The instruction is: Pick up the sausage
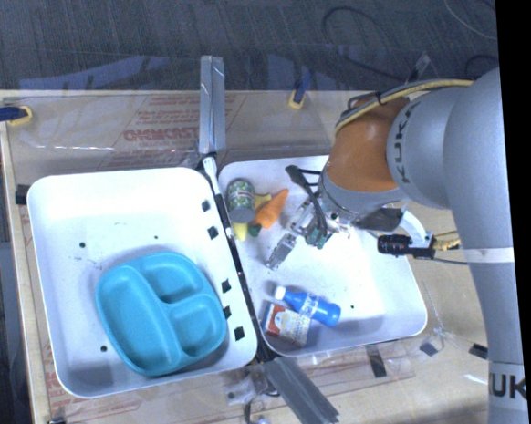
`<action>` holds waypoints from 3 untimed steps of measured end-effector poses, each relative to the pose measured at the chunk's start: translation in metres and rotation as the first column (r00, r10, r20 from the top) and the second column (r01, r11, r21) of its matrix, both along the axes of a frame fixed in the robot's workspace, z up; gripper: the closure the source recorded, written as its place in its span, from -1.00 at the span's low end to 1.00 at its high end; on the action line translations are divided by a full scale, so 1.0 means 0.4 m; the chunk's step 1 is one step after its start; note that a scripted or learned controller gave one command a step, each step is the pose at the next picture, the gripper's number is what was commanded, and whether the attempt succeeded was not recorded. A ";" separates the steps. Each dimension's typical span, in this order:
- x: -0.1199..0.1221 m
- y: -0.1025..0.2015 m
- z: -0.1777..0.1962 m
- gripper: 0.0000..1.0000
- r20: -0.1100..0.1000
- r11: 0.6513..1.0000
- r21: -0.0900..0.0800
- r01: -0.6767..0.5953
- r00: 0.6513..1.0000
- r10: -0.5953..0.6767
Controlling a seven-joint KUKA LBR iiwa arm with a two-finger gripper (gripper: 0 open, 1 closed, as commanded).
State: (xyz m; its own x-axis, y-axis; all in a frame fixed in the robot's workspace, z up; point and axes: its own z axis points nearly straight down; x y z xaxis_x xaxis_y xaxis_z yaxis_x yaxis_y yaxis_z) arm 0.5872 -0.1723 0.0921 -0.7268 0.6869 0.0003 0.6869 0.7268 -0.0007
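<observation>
Reaching: the grey arm (pixel 443 147) comes in from the right over the right bin (pixel 401 306), orange band above the wrist.
Gripper: the gripper (pixel 282 248) hangs low over the middle of the right bin, fingers slightly apart, nothing seen between them.
Sausage: no item in either bin can be told for certain as the sausage.
Far-left corner of right bin: a small round can (pixel 240 196), a yellow piece (pixel 241 229) and an orange carrot-like piece (pixel 272 208), close together.
Near edge of right bin: a blue bottle (pixel 311 307) lying beside a red-and-white packet (pixel 287 324).
Left bin (pixel 66 231): a blue divided tray (pixel 162 311) toward its near side.
</observation>
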 end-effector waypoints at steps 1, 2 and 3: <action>0.146 -0.020 -0.011 -1.00 -0.025 1.000 0.000 -0.011 1.000 0.011; -0.069 -0.077 0.000 -1.00 0.000 1.000 0.000 -0.016 1.000 0.016; 0.134 -0.026 0.065 -1.00 0.004 0.998 0.000 -0.068 0.998 0.068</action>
State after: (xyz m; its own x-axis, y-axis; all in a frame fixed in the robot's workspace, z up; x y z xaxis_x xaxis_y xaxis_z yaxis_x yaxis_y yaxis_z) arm 0.6409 -0.1827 0.1181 -0.7721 0.6355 -0.0023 0.6355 0.7721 0.0018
